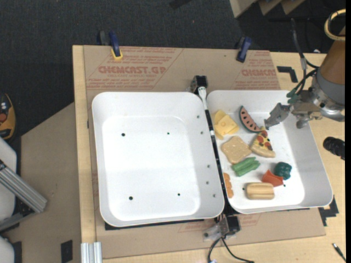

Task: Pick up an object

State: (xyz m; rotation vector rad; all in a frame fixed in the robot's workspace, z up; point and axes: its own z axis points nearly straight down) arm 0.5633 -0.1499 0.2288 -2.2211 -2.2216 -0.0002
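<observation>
Nearest the camera, along the bench's point(164, 64) front edge, a clamp with cables point(225, 229) is seen below the seam where the two white bins meet. To its right, in the right bin point(312, 163), a group of toy foods is gathered. A bread roll point(259, 190) is placed at the front, with a red and green piece point(277, 174) just beside it, a green pod point(245, 166) and a slice of toast point(236, 149) behind these, a pizza slice point(263, 146) to the right of the toast, a cheese block point(225, 125) toward the seam, and a watermelon slice point(249, 119) farthest back. The left bin point(109, 147) is seen alongside.

The tool point(274, 117) is held over the right bin's back part, its wrist reaching in from the right. Whether its fingers are spread or closed cannot be told at this size, and nothing can be seen held.

The coming move is judged to turn on this relation: the watermelon slice is just left of the tool and the pizza slice just in front of it, so these two are the nearest candidates. The watermelon's long axis is laid slantwise, back-left to front-right, so a grip across its narrow width would probably be called for.
</observation>
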